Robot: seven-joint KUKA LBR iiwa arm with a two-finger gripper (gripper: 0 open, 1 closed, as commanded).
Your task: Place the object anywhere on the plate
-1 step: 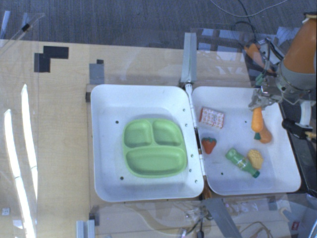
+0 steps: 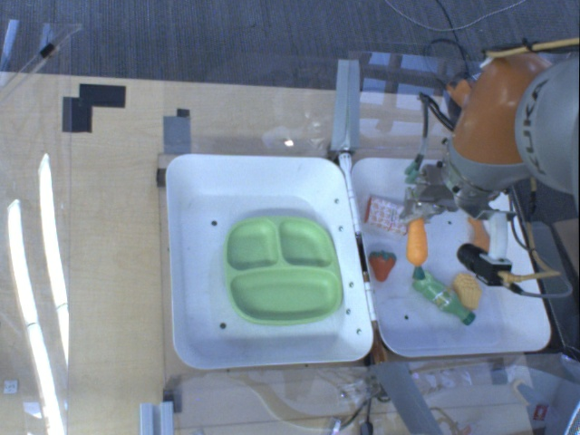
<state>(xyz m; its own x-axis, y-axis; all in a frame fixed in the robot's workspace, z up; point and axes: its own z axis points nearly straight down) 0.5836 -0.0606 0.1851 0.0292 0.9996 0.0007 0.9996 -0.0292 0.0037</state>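
Now my gripper (image 2: 419, 208) hangs over the right bin (image 2: 535, 333), its tip just above the top of the orange carrot (image 2: 416, 242); I cannot tell how it is set. Near the carrot lie a strawberry (image 2: 382, 264) and a green bottle (image 2: 443, 296). Well apart, the green divided plate (image 2: 283, 270) sits in the left bin (image 2: 195, 333).

Bench (image 2: 100, 243): pale wood-grain surface under a clear glossy sheet that catches white glare. Bins (image 2: 190, 333): smooth white plastic, faintly shiny. Plate (image 2: 283, 270): matt green plastic, three moulded compartments. Arm (image 2: 535, 107): glossy orange band above smooth grey casing. Floor (image 2: 227, 25): dark, ribbed, carpet-like texture.
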